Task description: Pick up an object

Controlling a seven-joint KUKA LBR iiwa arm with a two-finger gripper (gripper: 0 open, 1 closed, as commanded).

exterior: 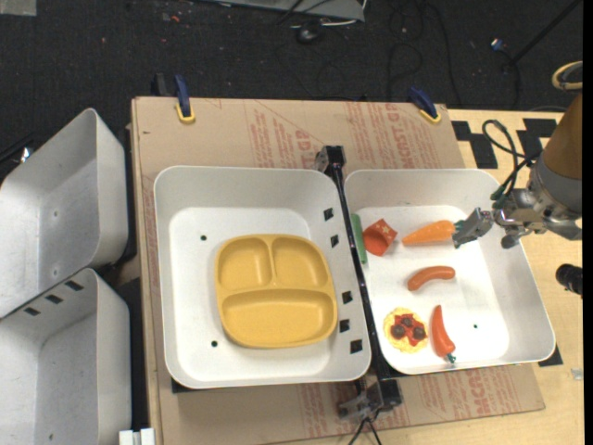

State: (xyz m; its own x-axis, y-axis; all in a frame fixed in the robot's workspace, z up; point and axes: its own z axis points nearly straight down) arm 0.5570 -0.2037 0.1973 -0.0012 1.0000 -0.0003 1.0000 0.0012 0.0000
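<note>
The right bin [519, 286] holds several toy foods: a red pepper piece [379, 237], an orange carrot [429, 234], a brown sausage [432, 277], a small round pizza [407, 328] and a red chili [441, 332]. My gripper [489, 230] hangs over the bin's upper right part, just right of the carrot's tip. Its two dark fingers stand apart and open, with nothing between them. One finger [468, 229] is close to the carrot's end.
The left bin [185, 248] carries a yellow divided tray [275, 290]. A green strip [358, 239] lies along the divider between the bins. Two spare white bins [56, 211] sit off the bench at the left. Cables run at the right.
</note>
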